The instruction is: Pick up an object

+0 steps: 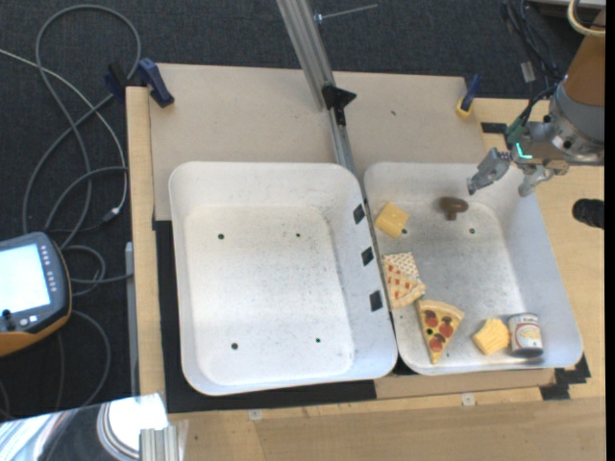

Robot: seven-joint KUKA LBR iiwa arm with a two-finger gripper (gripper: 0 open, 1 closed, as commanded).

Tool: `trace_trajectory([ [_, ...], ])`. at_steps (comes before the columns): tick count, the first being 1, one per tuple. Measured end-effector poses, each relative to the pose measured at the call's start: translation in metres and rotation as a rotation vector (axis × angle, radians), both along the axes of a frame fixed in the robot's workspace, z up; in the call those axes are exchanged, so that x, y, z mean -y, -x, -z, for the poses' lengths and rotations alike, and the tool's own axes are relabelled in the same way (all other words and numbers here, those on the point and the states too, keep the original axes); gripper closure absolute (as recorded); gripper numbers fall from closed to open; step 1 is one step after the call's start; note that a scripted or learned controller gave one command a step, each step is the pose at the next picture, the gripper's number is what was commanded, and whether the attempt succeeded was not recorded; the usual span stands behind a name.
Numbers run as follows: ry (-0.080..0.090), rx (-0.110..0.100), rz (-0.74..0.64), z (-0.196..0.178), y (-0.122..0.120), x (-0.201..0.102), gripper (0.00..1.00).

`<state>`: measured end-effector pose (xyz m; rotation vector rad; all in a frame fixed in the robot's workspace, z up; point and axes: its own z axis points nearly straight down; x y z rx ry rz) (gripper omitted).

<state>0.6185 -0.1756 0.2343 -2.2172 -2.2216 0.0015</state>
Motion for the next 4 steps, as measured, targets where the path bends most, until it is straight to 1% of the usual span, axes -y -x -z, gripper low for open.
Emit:
trace_trajectory([
  [1, -0.001, -0.006, 0.001, 0.063, 0.003, -0.001, 0.00],
  [2, -0.001, -0.005, 0.000, 0.108, 0.002, -0.008, 0.00],
  [3, -0.001, -0.004, 0.001, 0.144, 0.002, -0.009, 0.00],
  [4, 0.000, 0.003, 0.001, 0.130, 0.000, -0.009, 1.00],
])
